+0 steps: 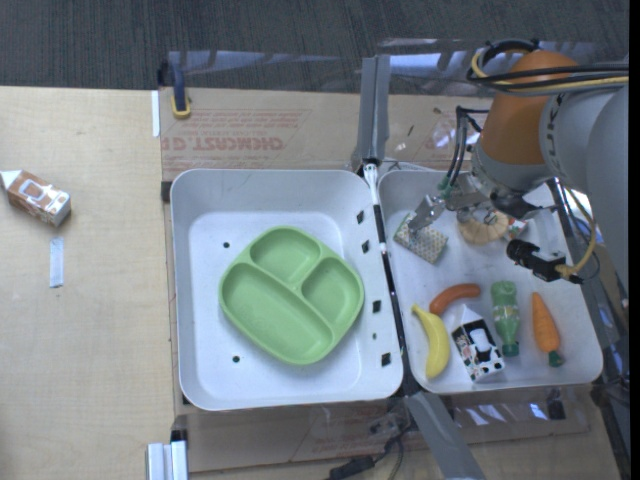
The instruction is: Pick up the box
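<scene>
1. Wooden bench top (80, 348) carries two white bins side by side; we see a green divided plate (291, 294) in the left bin (190, 368).
2. Camera view: the gripper (432, 215) sits at about eleven o'clock in the right bin (590, 363), over a grey perforated pad (421, 240). We cannot tell how it is set.
3. We take the small black-and-white carton (478, 349) for the box, at six o'clock in that bin, well apart from the gripper.
4. Risks, as we judge them: the banana (433, 339) and green bottle (505, 317) crowd the carton, so a descent could nudge it or catch a neighbour. The pad may be grabbed instead.
</scene>
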Robot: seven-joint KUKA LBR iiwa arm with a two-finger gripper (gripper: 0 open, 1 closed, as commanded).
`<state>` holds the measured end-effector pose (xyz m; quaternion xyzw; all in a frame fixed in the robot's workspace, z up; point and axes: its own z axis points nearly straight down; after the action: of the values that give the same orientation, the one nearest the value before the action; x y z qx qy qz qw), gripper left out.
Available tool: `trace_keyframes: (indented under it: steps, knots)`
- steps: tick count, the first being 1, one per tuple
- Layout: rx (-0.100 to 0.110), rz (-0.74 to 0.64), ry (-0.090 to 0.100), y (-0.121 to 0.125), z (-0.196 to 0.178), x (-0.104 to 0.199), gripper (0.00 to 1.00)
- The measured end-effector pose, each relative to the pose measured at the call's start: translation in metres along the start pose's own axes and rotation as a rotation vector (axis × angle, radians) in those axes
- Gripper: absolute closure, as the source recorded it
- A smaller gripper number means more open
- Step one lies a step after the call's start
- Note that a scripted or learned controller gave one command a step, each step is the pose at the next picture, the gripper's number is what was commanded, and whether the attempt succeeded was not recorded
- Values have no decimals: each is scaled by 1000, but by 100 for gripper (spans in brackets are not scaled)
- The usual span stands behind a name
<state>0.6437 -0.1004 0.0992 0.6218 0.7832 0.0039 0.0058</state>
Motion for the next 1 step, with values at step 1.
trace_keyframes:
  steps: [1]
  knots:
    - [-1,3,2,1,-10,-1,100]
